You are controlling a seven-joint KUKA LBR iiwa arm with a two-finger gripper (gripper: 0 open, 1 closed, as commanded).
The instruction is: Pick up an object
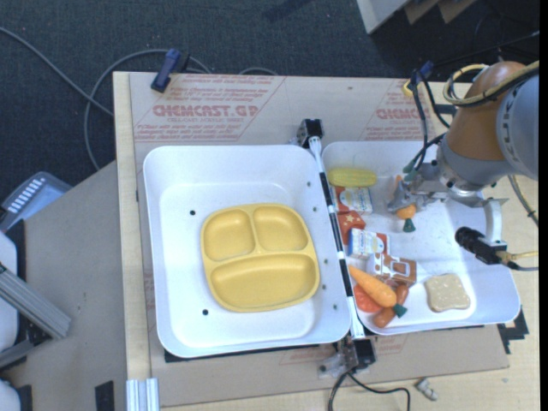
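The arm (501,118) comes in from the right, its orange band bent over the far end of the right bin (497,302), and the gripper (409,202) hangs low over that bin's upper middle. From where I stand I cannot tell how the jaws are set; the metal at the wrist crowds them. Right below the gripper sits a small orange piece with a dark green tip (407,218), touching or nearly touching the tool, though I cannot make out whether it is actually gripped. The rest of the pickable things lie along the right bin's left side: a yellow oblong piece (353,177) at the far end, a small printed packet (357,200) just beside it, a red item (352,223) nearer still, then a white and red carton (371,244) and a brown-printed packet (399,270) side by side. At the near end a toy carrot (375,287) lies slantwise against some red pieces, and a slice of toy bread (448,293) rests flat, apart from the pile, toward the bin's near right. The left bin (171,195) holds a yellow divided plate (259,256) with three compartments, lying flat in the middle. Both bins rest on a brown cardboard sheet (214,105) printed in red lettering.
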